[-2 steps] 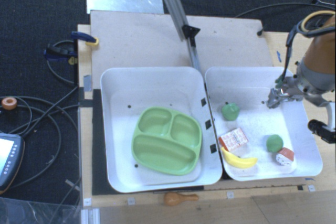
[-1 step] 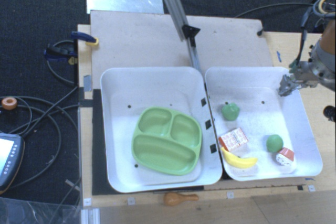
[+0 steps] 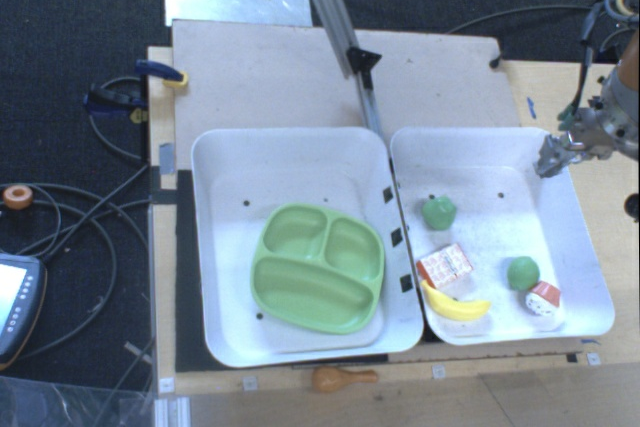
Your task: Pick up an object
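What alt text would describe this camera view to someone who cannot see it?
A grey robot gripper hovers at the right white bin's far edge, above two green items, a yellow banana and a red-white carton. The left white bin holds a green divided plate.

No legible text; red-white carton (image 3: 445, 266) print too blurred to read

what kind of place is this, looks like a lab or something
Most likely a robotics lab bench set up for grasping trials. Two shallow white plastic bins sit side by side holding toy items like a yellow plastic banana, a grey robot gripper reaches in, and loose black cables trail across dark carpet.
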Motion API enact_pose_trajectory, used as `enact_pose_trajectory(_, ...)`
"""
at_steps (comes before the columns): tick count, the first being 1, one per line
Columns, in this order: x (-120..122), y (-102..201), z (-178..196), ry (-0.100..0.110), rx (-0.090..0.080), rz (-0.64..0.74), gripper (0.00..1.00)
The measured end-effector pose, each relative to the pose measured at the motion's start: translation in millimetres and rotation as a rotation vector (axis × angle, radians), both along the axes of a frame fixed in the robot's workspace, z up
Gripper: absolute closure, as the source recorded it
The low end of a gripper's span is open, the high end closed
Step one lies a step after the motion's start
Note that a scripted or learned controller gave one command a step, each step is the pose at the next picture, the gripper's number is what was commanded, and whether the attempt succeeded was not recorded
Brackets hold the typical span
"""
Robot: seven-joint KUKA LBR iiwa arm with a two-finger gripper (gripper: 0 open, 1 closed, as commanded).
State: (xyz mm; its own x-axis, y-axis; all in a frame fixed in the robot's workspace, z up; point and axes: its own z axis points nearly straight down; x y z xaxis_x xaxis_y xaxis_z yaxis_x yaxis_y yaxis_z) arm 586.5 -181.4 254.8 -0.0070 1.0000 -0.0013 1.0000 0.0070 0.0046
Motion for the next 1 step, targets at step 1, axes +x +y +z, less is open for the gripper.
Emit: enact_pose_trajectory(1,-2.2,44.1,-1.9,0.003,0.002,0.003,1.0)
